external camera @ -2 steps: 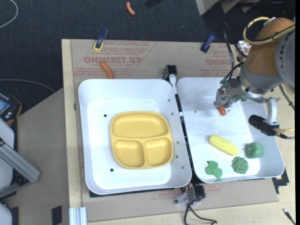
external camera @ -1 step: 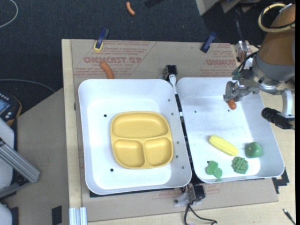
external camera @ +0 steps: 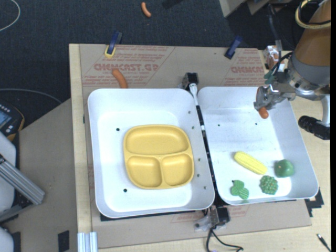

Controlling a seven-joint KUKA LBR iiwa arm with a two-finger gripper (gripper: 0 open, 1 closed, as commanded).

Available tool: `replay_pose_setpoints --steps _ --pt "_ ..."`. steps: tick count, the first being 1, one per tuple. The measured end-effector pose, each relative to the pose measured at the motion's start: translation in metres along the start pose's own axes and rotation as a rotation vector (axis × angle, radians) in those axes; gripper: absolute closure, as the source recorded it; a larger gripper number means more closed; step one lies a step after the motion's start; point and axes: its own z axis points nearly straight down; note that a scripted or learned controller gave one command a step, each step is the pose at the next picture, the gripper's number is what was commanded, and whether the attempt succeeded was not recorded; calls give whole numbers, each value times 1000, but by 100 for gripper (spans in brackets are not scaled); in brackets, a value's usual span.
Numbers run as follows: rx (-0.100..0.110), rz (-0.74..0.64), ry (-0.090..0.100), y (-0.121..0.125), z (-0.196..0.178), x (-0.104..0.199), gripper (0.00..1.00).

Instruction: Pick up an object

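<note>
The arm (external camera: 313, 51) comes in at the worktop's right edge and hangs over the far right corner of the right bin (external camera: 231, 109). Its gripper (external camera: 264, 106) is low over the bin's far side, and a small orange-red piece (external camera: 263, 113) shows right at the fingers' tips, apparently pinched between them; the fingers look narrow, closed on that piece. Whether the piece is lifted clear of the bin floor cannot be told.

Along the near edge of the right bin lie four other things: a yellow corn cob (external camera: 250, 162) slanted toward the middle, a round green piece (external camera: 284, 168) near the right wall, a bumpy green cluster (external camera: 269, 185) just in front of the cob, and a small green leafy piece (external camera: 240, 189) to its left. All are well apart from the gripper.

The left bin (external camera: 105, 119) holds a yellow three-part tray (external camera: 157, 155), lying flat in its middle.

On the worktop (external camera: 157, 62) beyond the left bin's far edge lies an orange sausage (external camera: 120, 78). A second orange sausage (external camera: 146, 9) lies on the dark floor past the worktop's far edge. Two blue clamps (external camera: 112, 44) (external camera: 233, 47) grip the far edge.
</note>
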Motion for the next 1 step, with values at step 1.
replay_pose_setpoints --steps 1 --pt "8 -2 3 -25 9 45 100"
